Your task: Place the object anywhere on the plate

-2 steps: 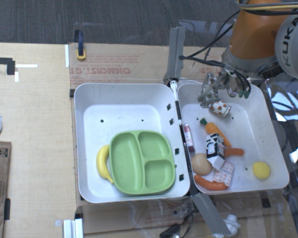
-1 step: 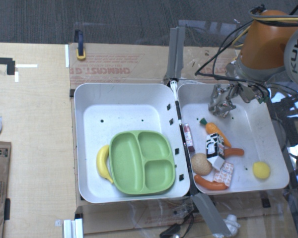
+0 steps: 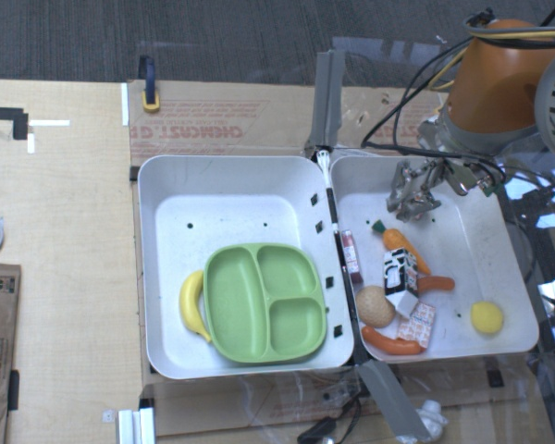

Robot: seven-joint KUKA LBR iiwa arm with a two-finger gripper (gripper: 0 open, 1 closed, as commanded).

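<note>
— In the left bin (image 3: 157, 248), what lies there?

— A green plate (image 3: 264, 302) with three compartments, set toward the near side. A yellow banana (image 3: 193, 305) lies against its left edge, partly tucked under the rim. Nothing rests in the compartments.

— And the right bin (image 3: 499, 248)?

— A small heap of play food near its left half: a carrot (image 3: 403, 248) with a green top, a black-and-white carton (image 3: 399, 273) just below it, a sausage (image 3: 435, 284) poking out to the carton's right, a tan egg-like ball (image 3: 375, 306), a wafer-patterned packet (image 3: 420, 324), and a second sausage (image 3: 392, 343) along the near wall. A slim dark red wrapper (image 3: 351, 255) lies along the divider. A yellow lemon (image 3: 487, 316) sits apart toward the near right corner.

— Where is the arm?

— The gripper (image 3: 414, 197) hangs over the far part of the right bin, just beyond the carrot, with the orange band (image 3: 499, 72) above it and cables looping round.

— Has it got hold of anything?

— I see nothing between its fingers. Whether they are spread or closed I cannot tell; the metal parts blur together from this angle.
</note>
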